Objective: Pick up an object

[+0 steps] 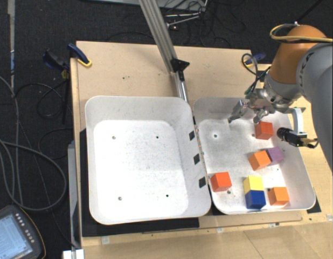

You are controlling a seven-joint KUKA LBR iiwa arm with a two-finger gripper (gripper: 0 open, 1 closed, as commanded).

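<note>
Hovering claw (251, 108) over right bin (304, 190), approach step, nothing grasped.
Claw looks spread and released; orange-red cube (263, 129) sits just beside it on the bin floor. Next move needs lowering and centring on the cube, then clenching.

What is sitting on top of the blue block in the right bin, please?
A yellow block looks stacked on the blue block, near the right bin's front edge. It covers most of the blue block's top face, so nothing can be told about that surface.
</note>
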